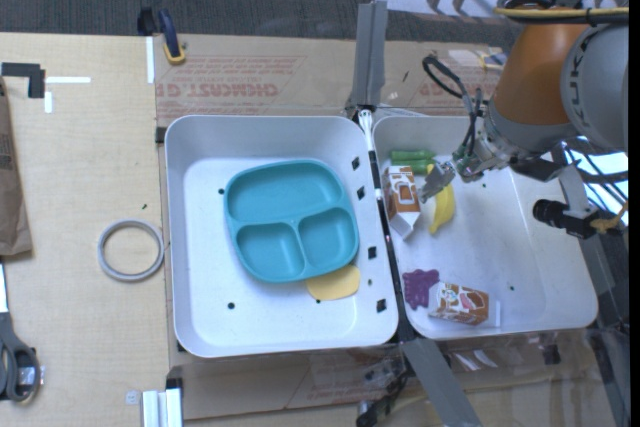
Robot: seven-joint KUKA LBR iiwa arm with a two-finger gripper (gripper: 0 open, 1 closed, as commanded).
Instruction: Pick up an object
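Camera view: jaws (441, 177) sit directly over the banana (442, 208), whose long axis runs nearly upright. Jaw spacing cannot be determined.

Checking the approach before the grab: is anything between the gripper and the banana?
Nothing visible. The gripper sits right at the banana's upper end in the right bin; the small carton lies beside it, not between.
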